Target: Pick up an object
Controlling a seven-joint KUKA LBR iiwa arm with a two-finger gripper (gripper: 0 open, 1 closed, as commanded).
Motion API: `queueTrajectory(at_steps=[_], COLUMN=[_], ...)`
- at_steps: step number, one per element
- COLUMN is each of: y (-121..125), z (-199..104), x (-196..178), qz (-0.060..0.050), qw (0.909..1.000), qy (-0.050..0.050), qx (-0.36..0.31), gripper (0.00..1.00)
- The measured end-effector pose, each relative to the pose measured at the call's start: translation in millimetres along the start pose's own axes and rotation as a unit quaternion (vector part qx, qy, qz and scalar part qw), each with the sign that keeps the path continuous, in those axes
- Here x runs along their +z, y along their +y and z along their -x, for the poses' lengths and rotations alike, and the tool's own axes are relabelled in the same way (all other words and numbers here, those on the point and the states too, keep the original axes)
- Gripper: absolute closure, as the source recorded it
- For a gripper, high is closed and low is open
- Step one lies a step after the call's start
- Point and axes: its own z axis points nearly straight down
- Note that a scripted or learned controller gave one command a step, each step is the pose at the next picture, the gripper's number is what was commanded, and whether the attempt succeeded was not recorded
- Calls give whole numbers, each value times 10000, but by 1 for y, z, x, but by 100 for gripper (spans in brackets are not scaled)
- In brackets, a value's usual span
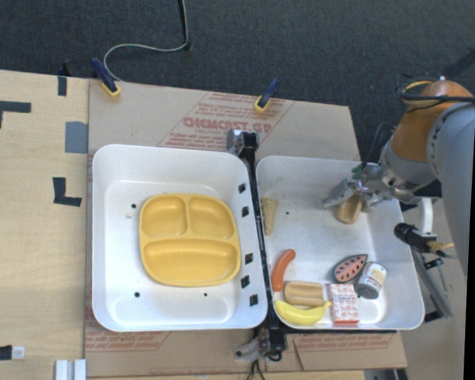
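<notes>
My gripper [353, 198] is low over the far right part of the right bin [302, 174], reaching in from the right. Its grey fingers [333, 200] are spread open, and a small tan block [348, 210] lies between and just below them. I cannot tell whether they touch the block. Along the bin's near edge lie an orange-red sausage [282, 269], a bread roll [303, 293], a banana [301, 312], a red and white packet [343, 302], a watermelon-like slice [349, 268] and a small can [371, 280]. A pale wedge [268, 213] rests by the left wall.
The left bin [109, 218] holds a yellow divided plate [189, 240]. A black divider [250, 218] runs between the two bins. The arm [431, 136] with its orange band stands over the bench's right side, with cables beside it.
</notes>
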Motion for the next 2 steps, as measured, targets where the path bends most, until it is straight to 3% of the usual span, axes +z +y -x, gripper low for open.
queueTrajectory(at_steps=[1,2], y=[0,-30], z=[0,-57], x=[-10,-107], qz=[5,-10], qw=[10000,10000], qy=[-9,20], qx=[-5,-8], gripper=[100,100])
